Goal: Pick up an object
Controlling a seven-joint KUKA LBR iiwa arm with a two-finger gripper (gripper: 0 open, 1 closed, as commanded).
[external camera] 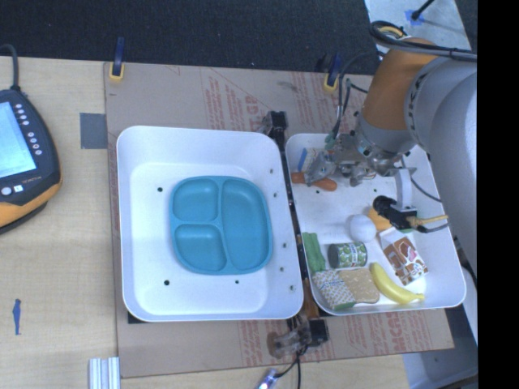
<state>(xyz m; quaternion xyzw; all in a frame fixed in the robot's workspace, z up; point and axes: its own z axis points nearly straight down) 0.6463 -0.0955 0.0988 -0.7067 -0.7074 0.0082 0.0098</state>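
**Gripper working low in the right bin, nothing lifted yet**

The gripper [336,167] is hanging over the far end of the right bin [454,294], just beside the carrot [322,183]; whether it is open or closed I cannot tell. No object appears to be rising, so the pick is looking undone. Nearer than the carrot are lying a white ball [362,227], can [348,255], banana [395,286], cracker [359,284] and snack packet [405,259]. The left bin [142,298] is holding a blue divided plate [220,224].

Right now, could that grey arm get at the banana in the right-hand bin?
Probably yes. The banana lies uncovered at the near edge of the right bin, with a cracker and a packet close beside it. The gripper sits at the bin's far end.
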